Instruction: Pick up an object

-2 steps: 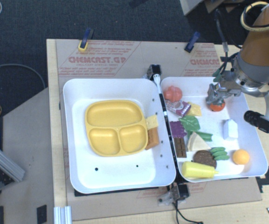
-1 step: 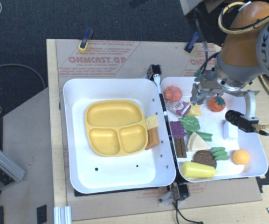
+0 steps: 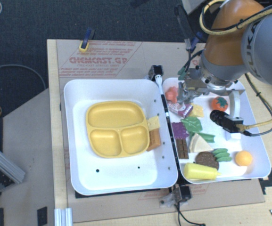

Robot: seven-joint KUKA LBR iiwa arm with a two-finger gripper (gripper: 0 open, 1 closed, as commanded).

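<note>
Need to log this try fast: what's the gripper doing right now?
Gripper: down in the right bin among the toy food; open or closed cannot be told, and no held item is visible.

Divided tray [image 3: 116, 127] in left bin [image 3: 79, 173]

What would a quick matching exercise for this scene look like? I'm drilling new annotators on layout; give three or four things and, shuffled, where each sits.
Things:
1. yellow divided tray
2. orange ball
3. toy corn cob
4. gripper

Places:
A. near edge of right bin
B. far part of right bin, low over the toys
C. middle of left bin
D. right bin's near right corner

Pairs: 1-C, 2-D, 3-A, 4-B
</note>
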